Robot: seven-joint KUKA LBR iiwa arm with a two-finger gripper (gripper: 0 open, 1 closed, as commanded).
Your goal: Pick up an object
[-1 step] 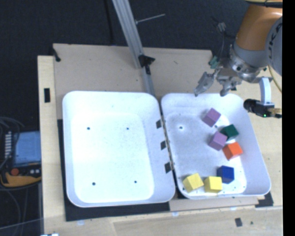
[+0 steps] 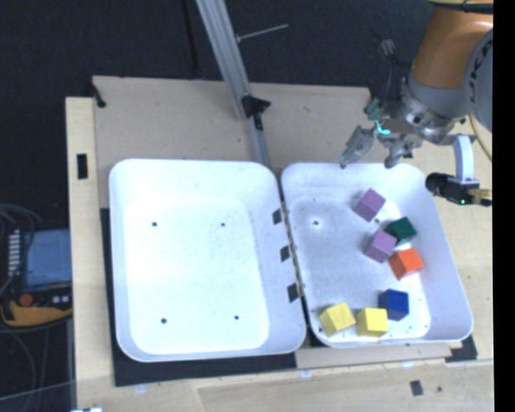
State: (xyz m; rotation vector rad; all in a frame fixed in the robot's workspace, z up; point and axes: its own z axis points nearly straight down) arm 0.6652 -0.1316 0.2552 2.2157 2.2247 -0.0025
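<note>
Above the far edge of the right bin (image 2: 446,230), the tool (image 2: 376,152) hangs with its 2 fingers spread apart and nothing between them, at the end of the grey arm (image 2: 451,50) with its orange band. Below it, inside that bin, lie 7 small blocks. A purple block (image 2: 369,204) sits nearest the tool, well apart from it. Toward the near side a green block (image 2: 401,228), a second purple block (image 2: 381,245) and an orange block (image 2: 405,263) crowd together, touching or nearly so. Nearer the front rim a blue block (image 2: 395,303) lies just beside 2 yellow blocks (image 2: 337,318) (image 2: 372,321), which sit side by side. On the bench (image 2: 189,118) to the left is the left bin (image 2: 124,230).
</note>
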